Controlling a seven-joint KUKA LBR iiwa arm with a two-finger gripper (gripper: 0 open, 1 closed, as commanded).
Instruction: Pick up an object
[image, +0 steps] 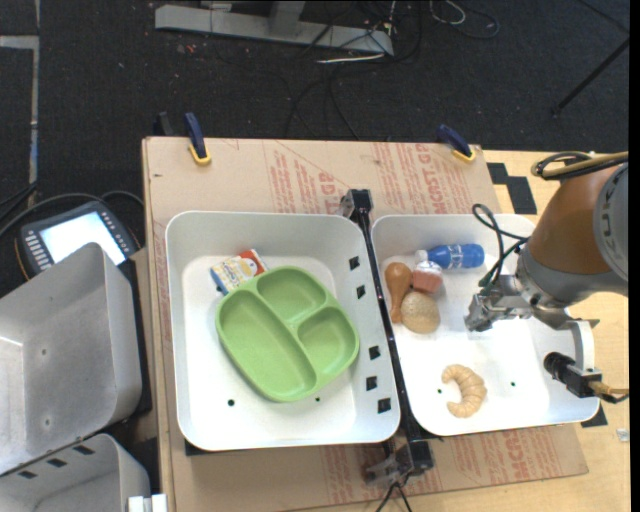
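Observation:
The right bin (520, 415) holds a blue bottle with a white cap (452, 257), a brown pear-shaped piece (399, 283), a small reddish block (427, 282), a tan rounded lump (421, 313) and a pale curled croissant-like piece (464, 389). My gripper (482, 312) hangs low over the middle of this bin, to the right of the tan lump and above the curled piece, with nothing visibly in it. The grey arm with its orange band (580, 235) comes in from the right.
The left bin (190, 400) carries a green three-section plate (288, 332) and a small printed packet (236, 270) at the plate's upper left. A black divider (378, 320) runs between the bins. Grey equipment (60, 340) stands left of the bench.

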